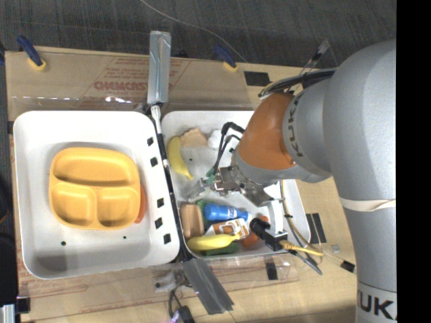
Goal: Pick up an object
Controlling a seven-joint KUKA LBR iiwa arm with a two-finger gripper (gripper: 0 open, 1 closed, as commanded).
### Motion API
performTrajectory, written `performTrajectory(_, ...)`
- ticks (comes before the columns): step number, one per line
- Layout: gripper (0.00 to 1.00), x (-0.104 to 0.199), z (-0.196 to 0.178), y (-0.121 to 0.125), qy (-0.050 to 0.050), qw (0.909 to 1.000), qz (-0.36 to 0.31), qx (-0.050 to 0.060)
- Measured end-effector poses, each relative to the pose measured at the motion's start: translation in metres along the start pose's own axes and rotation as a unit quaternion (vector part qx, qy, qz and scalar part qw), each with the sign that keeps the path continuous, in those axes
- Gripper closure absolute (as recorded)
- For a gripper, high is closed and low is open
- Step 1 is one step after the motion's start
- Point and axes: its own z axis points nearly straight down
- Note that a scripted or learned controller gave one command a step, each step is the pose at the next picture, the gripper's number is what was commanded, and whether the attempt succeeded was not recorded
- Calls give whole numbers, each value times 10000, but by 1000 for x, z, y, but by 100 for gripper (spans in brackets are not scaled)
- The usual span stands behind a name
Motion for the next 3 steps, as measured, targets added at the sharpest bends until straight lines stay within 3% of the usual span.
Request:
performTrajectory(1, 0, 3, -2, -34, -21, 10000, 0, -54)
performTrajectory(2, 100, 3, -12, -33, -23, 10000, -28, -66)
performTrajectory(3, 100, -12, -157, 29, -27, 10000, 37, -80)
